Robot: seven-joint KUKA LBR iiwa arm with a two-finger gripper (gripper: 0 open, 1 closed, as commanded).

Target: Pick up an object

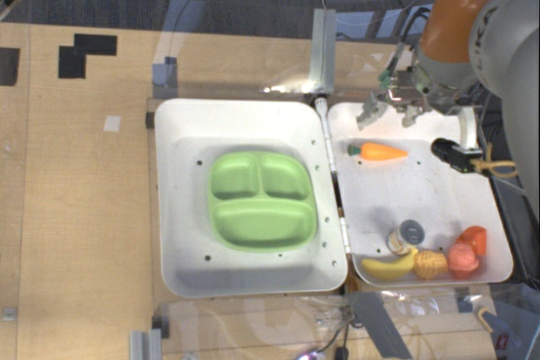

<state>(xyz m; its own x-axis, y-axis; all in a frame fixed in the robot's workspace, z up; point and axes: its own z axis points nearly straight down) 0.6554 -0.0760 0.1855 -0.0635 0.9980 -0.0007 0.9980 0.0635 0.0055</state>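
Banana (388, 267) lying nearest; carrot (381, 152) sitting well beyond it, under end effector (391, 110), fingers apart, empty. Carrot looking light, rigid, slick; gripping mid-body seems best.

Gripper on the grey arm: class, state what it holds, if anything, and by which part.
Nothing is held. The two-finger gripper hangs with open jaws above the right white bin; the orange toy carrot lies apart below it.

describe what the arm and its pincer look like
The arm has smooth, rounded grey casing with a glossy orange band above the wrist. Thin black cables loop behind it. The pincer is a small metallic assembly with two pale fingers and a speck of green on its side.
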